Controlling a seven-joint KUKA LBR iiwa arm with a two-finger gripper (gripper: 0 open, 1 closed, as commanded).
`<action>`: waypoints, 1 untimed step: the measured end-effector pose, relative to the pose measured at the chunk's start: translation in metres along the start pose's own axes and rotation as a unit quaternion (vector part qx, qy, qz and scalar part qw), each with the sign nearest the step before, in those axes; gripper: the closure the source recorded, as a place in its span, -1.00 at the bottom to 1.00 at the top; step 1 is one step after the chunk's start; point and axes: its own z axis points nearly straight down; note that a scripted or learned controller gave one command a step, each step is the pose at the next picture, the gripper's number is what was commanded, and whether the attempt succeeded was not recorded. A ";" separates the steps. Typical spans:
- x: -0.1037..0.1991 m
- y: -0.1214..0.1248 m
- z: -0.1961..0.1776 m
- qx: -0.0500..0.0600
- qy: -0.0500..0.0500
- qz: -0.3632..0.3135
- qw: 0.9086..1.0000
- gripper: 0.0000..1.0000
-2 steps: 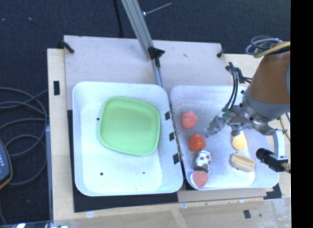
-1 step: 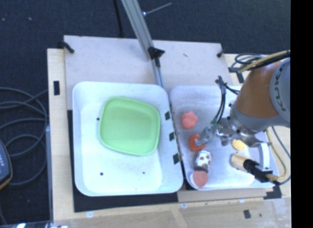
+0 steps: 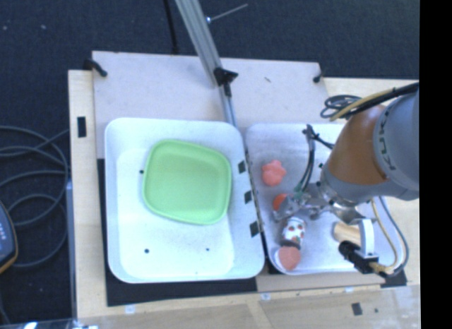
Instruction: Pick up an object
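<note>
The end effector (image 3: 293, 211) hangs low among small red objects (image 3: 274, 172); its opening I cannot tell. It may push them aside instead of grasping.

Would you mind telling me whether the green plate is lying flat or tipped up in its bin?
Flat. The green plate lies face up on the floor of the left bin, its whole rim showing.

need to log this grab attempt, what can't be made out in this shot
- Gripper, camera view: small and blurred under the arm's wrist, so open or shut is unclear, and whether it touches anything.
- Red object: partly covered by the gripper, shape unclear.
- Spotted object: too small and blurred to identify.
- Right bin: its right part is hidden by the arm.
</note>
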 end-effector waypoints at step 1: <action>0.000 0.001 -0.012 -0.003 0.000 0.001 1.000 1.00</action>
